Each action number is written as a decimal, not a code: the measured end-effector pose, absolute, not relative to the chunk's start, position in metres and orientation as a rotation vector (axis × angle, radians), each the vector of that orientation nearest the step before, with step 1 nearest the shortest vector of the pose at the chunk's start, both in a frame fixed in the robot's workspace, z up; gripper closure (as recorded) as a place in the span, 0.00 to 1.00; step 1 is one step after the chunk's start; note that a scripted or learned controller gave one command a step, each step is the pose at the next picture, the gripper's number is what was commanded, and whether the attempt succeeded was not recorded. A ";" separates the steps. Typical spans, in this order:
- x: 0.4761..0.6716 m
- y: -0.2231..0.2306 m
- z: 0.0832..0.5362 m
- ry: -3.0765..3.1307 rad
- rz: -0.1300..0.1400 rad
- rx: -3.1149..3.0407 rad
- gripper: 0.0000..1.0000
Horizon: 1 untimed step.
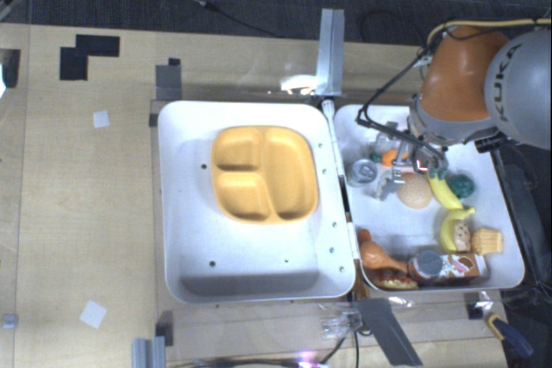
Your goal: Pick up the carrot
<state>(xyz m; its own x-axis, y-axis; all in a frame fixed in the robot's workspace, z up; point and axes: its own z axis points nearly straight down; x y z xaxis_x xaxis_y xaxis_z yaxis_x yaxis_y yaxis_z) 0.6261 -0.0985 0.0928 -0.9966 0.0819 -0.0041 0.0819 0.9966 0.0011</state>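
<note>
a: what could go wrong? the right bin (511,267) is crowded: bottle (444,266) lower right, banana (448,202) above it.

b: the gripper (404,166) could nudge the round bun (415,191) beside it. grip state: can't tell.

a: and the carrot (391,157)?

b: an orange sliver, upper right of frame, under the wrist. long axis hidden.

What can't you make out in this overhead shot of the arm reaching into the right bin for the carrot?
- Carrot: a small orange bit beside the gripper; the arm's wrist covers the rest, so its length and lie are unclear.
- Gripper: too small and cluttered to tell whether it is open or shut, or touches the carrot.
- Right bin: its back right corner is hidden under the arm.
- Small grey item by the divider: too blurred to identify.
</note>
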 end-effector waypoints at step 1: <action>0.644 -0.084 0.089 3.124 0.002 0.176 0.00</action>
